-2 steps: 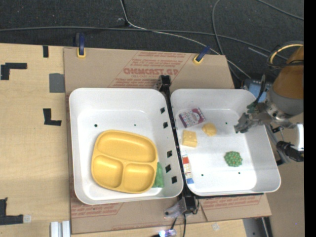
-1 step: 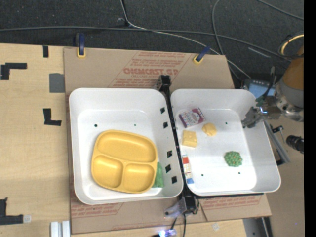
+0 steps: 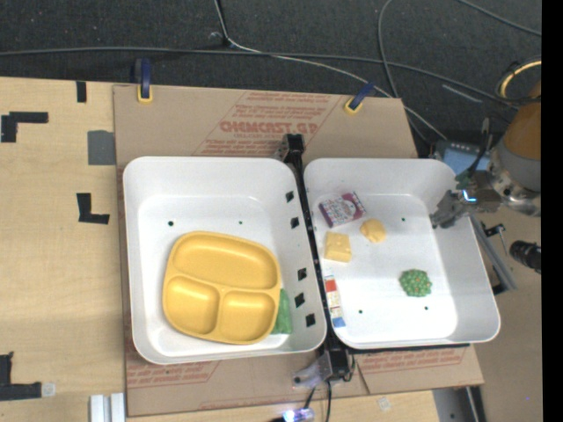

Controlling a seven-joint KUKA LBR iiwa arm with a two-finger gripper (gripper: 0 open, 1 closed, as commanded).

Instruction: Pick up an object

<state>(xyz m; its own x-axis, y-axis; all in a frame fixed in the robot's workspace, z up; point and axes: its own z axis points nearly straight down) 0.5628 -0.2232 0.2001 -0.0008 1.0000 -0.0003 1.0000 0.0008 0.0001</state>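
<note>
The hand (image 3: pixel 447 207) sits at the right rim of the right bin (image 3: pixel 471 275), near that bin's far right corner, with the grey wrist and its orange band reaching in from the right edge of the view. Whether it is spread or pressed together cannot be told; it shows as a small dark shape against the white rim, and nothing can be seen caught in it.

Inside the right bin lie several small things, all to the left of the hand and apart from it. A green lumpy piece (image 3: pixel 415 282) rests on the bin floor, nearer the camera than the hand. A small yellow lump (image 3: pixel 374 230) lies toward the middle, with a pale yellow block (image 3: pixel 338 247) just beside it on the left. A purple and white packet (image 3: pixel 341 208) lies beyond those two. A narrow red, white and blue stick (image 3: pixel 332 299) lies along the bin's left wall.

The left bin (image 3: pixel 145 192) holds a yellow divided tray (image 3: pixel 221 286), with a green thing (image 3: pixel 282 313) tucked against its right edge.

Both bins rest on a cardboard sheet (image 3: pixel 264 121) on the desk (image 3: pixel 53 236).
</note>
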